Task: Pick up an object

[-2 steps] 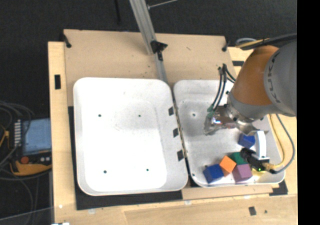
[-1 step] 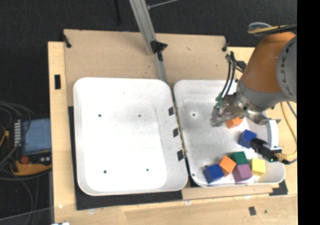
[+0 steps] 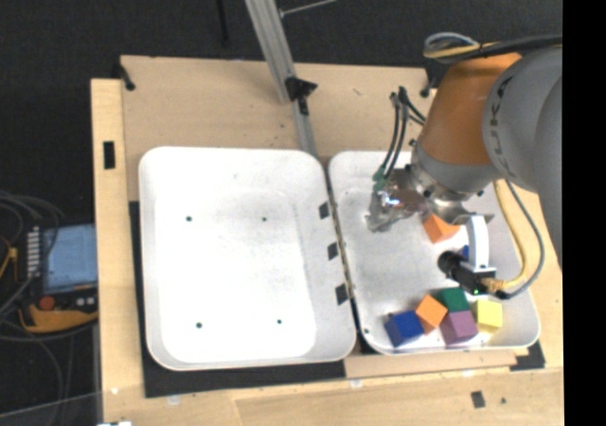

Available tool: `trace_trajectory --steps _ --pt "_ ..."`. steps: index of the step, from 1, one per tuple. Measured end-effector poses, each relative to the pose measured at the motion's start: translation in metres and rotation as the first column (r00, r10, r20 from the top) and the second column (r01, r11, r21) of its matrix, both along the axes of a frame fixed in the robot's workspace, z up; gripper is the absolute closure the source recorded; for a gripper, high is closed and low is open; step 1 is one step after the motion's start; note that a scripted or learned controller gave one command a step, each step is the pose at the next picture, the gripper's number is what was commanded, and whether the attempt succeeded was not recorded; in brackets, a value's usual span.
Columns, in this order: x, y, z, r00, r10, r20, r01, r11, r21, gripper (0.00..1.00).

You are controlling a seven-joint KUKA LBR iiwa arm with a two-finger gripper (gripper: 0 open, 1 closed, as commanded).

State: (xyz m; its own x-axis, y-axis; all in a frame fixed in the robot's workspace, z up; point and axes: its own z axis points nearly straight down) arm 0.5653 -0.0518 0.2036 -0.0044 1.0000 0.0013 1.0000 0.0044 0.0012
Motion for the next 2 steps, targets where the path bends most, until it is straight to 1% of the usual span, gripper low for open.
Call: trace_trajectory --steps 1,2 --pt "0.017 0.048 0.000 1.000 0.003 0.000 -0.003 1.000 0.000 1.00" --pt "0.032 0.108 0.009 1.000 0.004 0.001 -0.004 1.000 0.001 1.00"
